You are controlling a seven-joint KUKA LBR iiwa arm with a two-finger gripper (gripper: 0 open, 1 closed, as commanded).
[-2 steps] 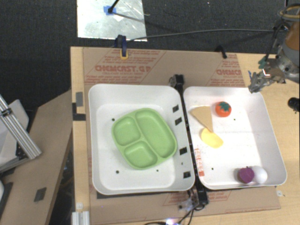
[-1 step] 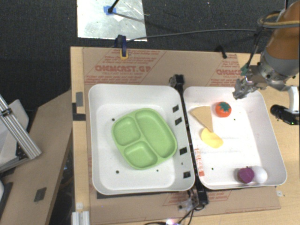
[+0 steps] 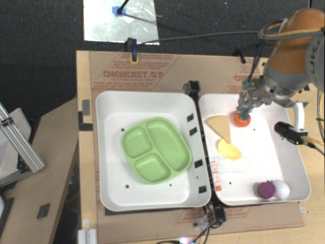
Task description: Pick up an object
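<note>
A small round orange-red object (image 3: 242,119), with a hint of green at its top, is seen in the upper part of the right bin (image 3: 289,184), right of the frame's centre. It is sat just right of a pale yellow wedge-shaped piece (image 3: 219,126) and above a bright yellow rounded piece (image 3: 229,150). The end effector (image 3: 245,107) is positioned directly over the orange-red object, its dark tip reaching down to the object's top; whether the object is actually caught there cannot be told, and the state of the end effector cannot be told either. The arm (image 3: 294,50), grey with a broad orange section, is brought in from the upper right of the frame. In the lower right corner of the same bin, a purple ball (image 3: 266,189) is seen touching a white ball (image 3: 281,190). The left bin (image 3: 109,121) is occupied by a light green divided plate (image 3: 155,149) with three compartments, laid at a slant near the bin's middle. Both bins are rested on a brown cardboard-covered tabletop (image 3: 152,72) bearing red printed lettering.
</note>
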